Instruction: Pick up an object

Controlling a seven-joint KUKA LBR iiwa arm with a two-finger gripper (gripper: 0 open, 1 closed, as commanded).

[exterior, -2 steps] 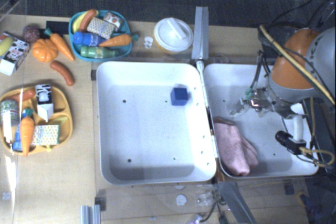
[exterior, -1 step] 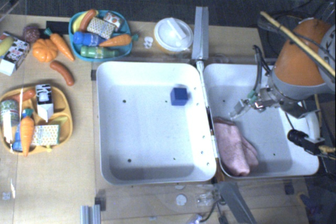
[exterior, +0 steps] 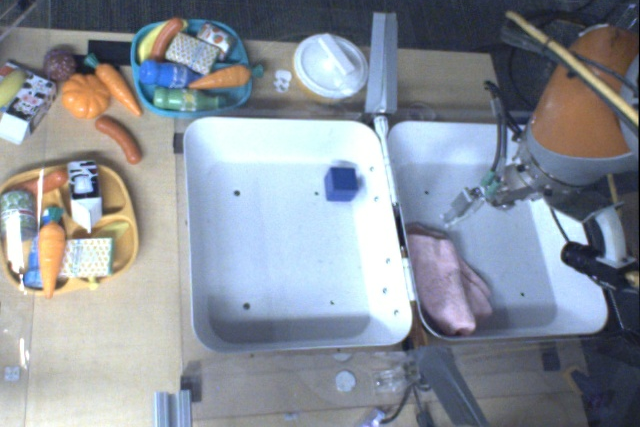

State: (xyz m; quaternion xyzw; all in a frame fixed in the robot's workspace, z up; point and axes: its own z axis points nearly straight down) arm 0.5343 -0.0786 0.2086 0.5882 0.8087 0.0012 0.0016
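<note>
Two white bins sit side by side on the desk. A small blue cube (exterior: pixel 342 182) lies in the left bin (exterior: pixel 230 305), near its upper right; a crumpled pink cloth (exterior: pixel 446 283) rests against the right bin's (exterior: pixel 570 315) near left corner. The jaws (exterior: pixel 462 206) hover just above the cloth, slightly parted and gripping nothing.

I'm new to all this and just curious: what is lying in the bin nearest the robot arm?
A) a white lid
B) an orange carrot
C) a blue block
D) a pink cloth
D: a crumpled pink cloth lies in the right bin, just below the gripper; the blue block sits in the left bin.
</note>
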